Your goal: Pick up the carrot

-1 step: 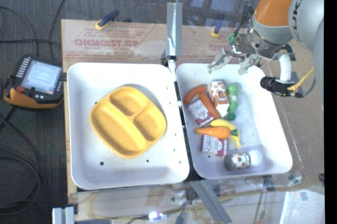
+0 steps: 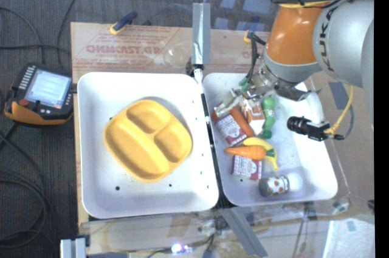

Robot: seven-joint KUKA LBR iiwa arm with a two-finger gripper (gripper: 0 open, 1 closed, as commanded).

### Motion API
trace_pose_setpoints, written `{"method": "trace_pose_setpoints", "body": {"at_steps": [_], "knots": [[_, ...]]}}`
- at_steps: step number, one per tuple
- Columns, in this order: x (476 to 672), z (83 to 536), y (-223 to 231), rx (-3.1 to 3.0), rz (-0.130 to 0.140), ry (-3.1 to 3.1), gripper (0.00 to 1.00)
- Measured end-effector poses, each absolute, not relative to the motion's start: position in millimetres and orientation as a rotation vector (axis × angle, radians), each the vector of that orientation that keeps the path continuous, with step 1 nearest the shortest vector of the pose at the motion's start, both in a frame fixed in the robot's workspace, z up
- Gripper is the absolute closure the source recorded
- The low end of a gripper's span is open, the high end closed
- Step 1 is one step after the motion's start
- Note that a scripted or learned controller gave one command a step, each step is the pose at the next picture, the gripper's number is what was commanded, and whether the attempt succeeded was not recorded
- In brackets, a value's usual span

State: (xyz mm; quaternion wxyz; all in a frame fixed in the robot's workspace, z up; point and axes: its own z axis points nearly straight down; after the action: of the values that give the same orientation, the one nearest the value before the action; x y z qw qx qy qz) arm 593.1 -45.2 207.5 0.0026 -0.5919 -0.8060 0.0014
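Pincer (image 2: 250, 91) low over right bin (image 2: 325, 175), upper part; whether it grips anything, cannot tell. Carrot (image 2: 246, 152) lies below the pincer, apart from it, touching banana (image 2: 260, 144). Can (image 2: 276, 185) farther below.

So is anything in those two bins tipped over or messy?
The right bin is messy: small items lie jumbled together, with the carrot against a banana and packets overlapping beneath. A small jar lies on its side near the front. The yellow tray in the left bin sits skewed but intact.
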Motion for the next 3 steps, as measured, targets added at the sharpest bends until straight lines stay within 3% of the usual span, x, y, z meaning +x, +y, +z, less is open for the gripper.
{"method": "trace_pose_setpoints", "body": {"at_steps": [1, 2, 3], "knots": [[528.0, 181, -42, -1.125, 0.000, -2.928, 0.00], [543.4, 170, -97, -1.207, -0.001, -2.897, 0.00], [545.5, 93, -115, -0.586, -0.010, -3.094, 0.00]]}}
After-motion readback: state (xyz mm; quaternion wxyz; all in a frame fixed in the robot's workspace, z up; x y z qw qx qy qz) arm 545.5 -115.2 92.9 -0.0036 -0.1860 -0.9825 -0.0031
